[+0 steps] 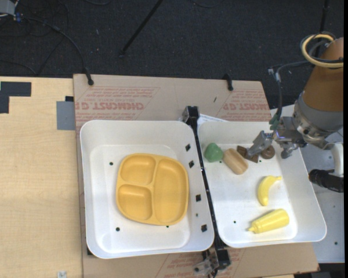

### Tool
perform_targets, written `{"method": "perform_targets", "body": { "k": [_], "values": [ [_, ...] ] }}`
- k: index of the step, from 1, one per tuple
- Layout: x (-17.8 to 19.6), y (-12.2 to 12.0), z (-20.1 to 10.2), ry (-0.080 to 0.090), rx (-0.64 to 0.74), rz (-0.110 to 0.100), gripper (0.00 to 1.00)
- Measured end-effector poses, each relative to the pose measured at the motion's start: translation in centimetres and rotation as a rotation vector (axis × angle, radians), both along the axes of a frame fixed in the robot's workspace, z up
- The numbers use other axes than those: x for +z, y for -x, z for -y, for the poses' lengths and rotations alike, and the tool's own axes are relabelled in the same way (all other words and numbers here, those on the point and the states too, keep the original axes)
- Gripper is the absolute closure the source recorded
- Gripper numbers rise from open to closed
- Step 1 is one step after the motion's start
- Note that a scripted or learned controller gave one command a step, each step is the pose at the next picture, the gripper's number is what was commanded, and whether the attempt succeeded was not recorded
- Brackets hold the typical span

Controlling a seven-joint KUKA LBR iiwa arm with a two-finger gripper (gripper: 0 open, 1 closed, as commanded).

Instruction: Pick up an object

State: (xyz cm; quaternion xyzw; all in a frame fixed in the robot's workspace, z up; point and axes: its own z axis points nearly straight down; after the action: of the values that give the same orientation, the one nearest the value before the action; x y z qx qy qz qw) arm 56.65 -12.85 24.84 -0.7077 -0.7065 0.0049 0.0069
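- A tan wooden cylinder with a dark brown end (235, 160) is taken as the likeliest object to be picked; it lies tilted near the far edge of the right white bin (304, 227), just beside the gripper (261, 146).
- The gripper's grey fingers are seen low over the bin next to the cylinder's dark end; nothing is seen between them, and whether they are spread or closed cannot be told.
- A small green rounded lump (214, 152) rests by the bin's far left corner, near the cylinder.
- A yellow banana toy (268, 189) and a yellow squeeze bottle (269, 220) lie toward the near right corner.
- A yellow divided plastic plate (152, 188) sits mid left white bin (95, 236).
- The approach step is judged in hand; a centred closing on the cylinder is called for next.
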Motion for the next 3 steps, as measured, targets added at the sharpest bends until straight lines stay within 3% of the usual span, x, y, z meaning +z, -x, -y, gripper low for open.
{"method": "perform_targets", "body": {
  "k": [1, 3],
  "values": [
    [0.7, -0.2, 0.0, 0.002, 0.002, 0.012, 0.0],
    [-10.2, -0.1, -0.6, 0.001, 0.0, 0.01, 0.0]
  ]
}}
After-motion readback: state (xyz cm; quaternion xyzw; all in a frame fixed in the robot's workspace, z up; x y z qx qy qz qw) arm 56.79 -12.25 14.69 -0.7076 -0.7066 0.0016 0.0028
